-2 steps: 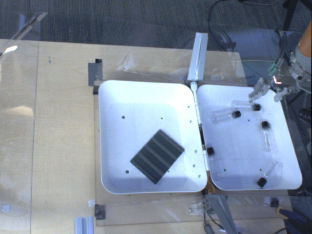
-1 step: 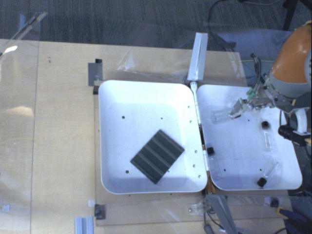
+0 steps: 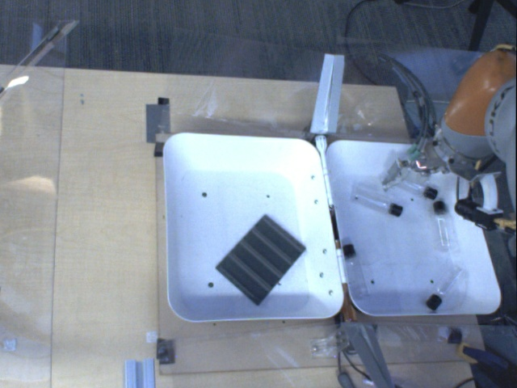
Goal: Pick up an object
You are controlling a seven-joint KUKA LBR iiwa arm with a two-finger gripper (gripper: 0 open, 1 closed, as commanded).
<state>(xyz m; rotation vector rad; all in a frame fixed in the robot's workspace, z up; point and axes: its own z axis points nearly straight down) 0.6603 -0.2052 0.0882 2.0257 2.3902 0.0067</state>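
Gripper (image 3: 414, 165) sits low over the far right part of the right bin (image 3: 404, 269), at the end of the grey arm (image 3: 485, 128) that comes in from the right edge with its orange band just above. Whether it is released or clenched cannot be told here, since glare and clear plastic blur its tip, and nothing can be seen held in it. Just beside it, toward the near edge, lie two small black pieces (image 3: 430, 192), close together but apart from the gripper. A third black piece (image 3: 396, 210) lies a little further to the near left, at the end of a clear tube (image 3: 370, 200). Another black piece (image 3: 434, 301) rests well away, by the bin's near wall. Far to the gripper's left, across the wall between the bins, a dark ribbed slab (image 3: 262, 259) lies flat and turned at a slant in the near half of the left bin (image 3: 210, 168). Both bins sit on a pale wooden bench (image 3: 89, 233).
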